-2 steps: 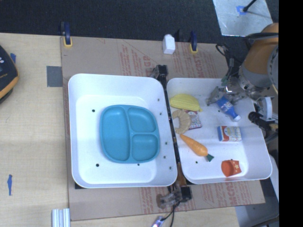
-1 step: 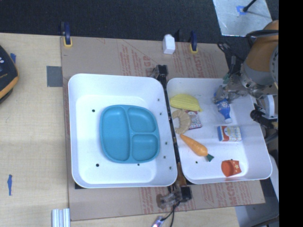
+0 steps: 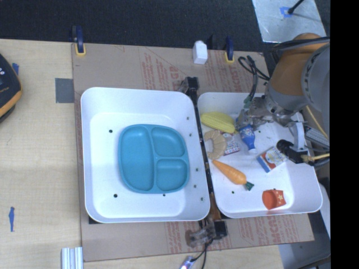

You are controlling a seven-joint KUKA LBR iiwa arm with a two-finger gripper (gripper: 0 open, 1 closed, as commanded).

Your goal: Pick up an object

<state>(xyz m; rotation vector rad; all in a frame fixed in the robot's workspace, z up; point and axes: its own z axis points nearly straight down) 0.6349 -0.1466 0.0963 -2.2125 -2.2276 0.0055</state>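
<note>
Gripper [image 3: 250, 116]: low in right bin [image 3: 303, 206], finger state impossible to tell. Just below: small blue-capped bottle [image 3: 247, 138] (likely light, stiff, slippery); best taken across body. Beside, leftward: yellow corn [image 3: 217, 121]. Farther down-left: carrot [image 3: 229, 172].

Left white bin [image 3: 90, 150] holding a blue divided plate [image 3: 153, 157]; blue clamps [image 3: 78, 40] at 11 and 12 o'clock on the cardboard sheet [image 3: 134, 66]; grey tape patch [image 3: 64, 89] at 9 o'clock.

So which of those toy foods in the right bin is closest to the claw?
The yellow corn. It lies at the bin's upper left, just beside the claw, while the orange carrot lies lower down toward the middle.
</note>
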